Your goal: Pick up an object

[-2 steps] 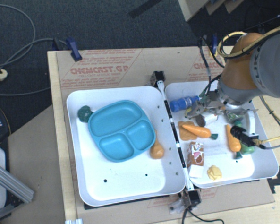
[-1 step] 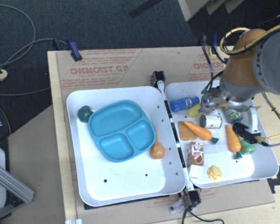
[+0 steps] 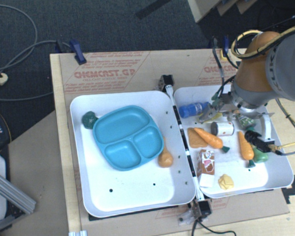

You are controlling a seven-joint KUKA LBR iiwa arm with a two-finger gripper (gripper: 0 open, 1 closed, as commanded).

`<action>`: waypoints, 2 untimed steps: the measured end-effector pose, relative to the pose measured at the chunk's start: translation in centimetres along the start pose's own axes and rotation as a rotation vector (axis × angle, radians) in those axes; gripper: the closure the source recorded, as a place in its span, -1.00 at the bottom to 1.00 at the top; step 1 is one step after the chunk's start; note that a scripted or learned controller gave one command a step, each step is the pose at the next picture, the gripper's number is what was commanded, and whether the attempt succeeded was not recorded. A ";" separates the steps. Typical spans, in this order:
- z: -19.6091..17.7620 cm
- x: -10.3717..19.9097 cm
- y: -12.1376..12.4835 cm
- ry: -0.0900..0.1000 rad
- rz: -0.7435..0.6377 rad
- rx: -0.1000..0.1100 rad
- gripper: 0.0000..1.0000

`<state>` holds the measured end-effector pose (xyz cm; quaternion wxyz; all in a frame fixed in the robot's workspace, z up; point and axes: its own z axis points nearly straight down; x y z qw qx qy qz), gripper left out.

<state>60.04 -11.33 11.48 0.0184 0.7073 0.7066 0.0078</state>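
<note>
Arm over the right bin, no clear grab.

Two white bins side by side: the left bin (image 3: 92, 193) carries a big blue divided plate (image 3: 128, 143), with a dark green lump (image 3: 89, 120) touching its upper-left edge and a tan pear-shaped piece (image 3: 165, 158) at its lower-right corner. The grey arm (image 3: 264, 68) reaches in over the right bin (image 3: 270, 175), and the gripper (image 3: 222, 113) hangs low there; whether it is spread or clamped, I cannot tell. Just beside it, a blue bottle (image 3: 192, 110) and a white cylinder (image 3: 224, 129). Below, a carrot (image 3: 208, 137), a second carrot (image 3: 245, 147) further right, a brown packet (image 3: 206, 163), and a small yellow piece (image 3: 225, 181) near the front wall.
</note>
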 end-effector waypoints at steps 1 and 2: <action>3.4 1.6 3.4 0.011 -0.005 0.046 -1.00; 2.1 1.7 3.5 0.013 -0.002 0.040 1.00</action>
